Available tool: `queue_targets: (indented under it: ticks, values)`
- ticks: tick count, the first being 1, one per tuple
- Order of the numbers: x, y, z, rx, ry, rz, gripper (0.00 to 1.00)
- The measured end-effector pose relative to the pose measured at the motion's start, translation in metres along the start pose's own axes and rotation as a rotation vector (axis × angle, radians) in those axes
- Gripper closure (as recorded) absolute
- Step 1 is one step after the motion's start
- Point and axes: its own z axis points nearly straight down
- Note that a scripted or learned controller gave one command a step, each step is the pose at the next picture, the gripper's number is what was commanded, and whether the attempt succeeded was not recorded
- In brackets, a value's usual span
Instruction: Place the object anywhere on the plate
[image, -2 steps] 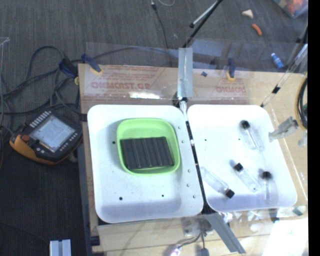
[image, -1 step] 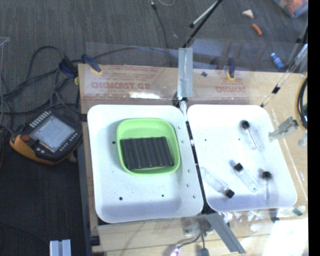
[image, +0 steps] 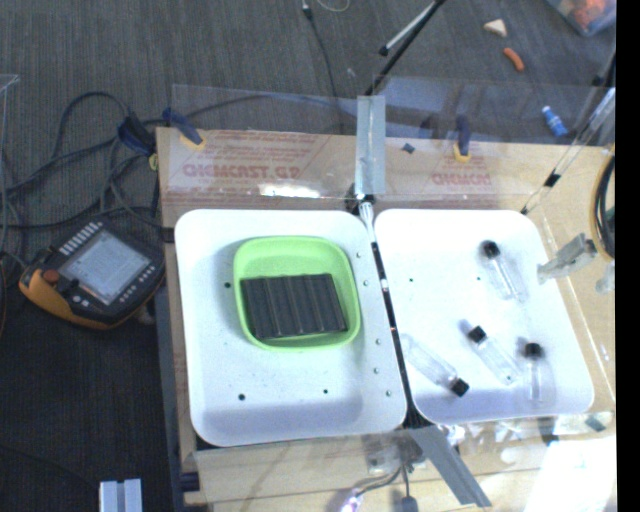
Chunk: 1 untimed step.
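A lime-green square plate (image: 291, 252) sits in the left white bin (image: 210, 380), toward its upper middle. A dark grey ridged rectangular object (image: 294, 306) lies flat on the plate and covers most of its floor. In the right white bin (image: 430, 240) lie several clear vials with black caps: one near the top right (image: 501, 270), one in the middle (image: 486, 349), one at the lower right (image: 534, 369) and one at the lower left (image: 436, 366).
A raised divider (image: 385, 300) separates the two bins. A small grey bracket-like piece (image: 567, 257) pokes over the right bin's right rim. A clear shield and a metal post (image: 370, 140) stand behind the bins. A teach pendant (image: 95, 275) lies on the floor to the left.
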Motion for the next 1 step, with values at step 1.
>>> queue_targets:
  ticks: [1]
  values:
    - [0.0, 0.0, 0.0, 0.0, 0.0, 0.0, 0.0]
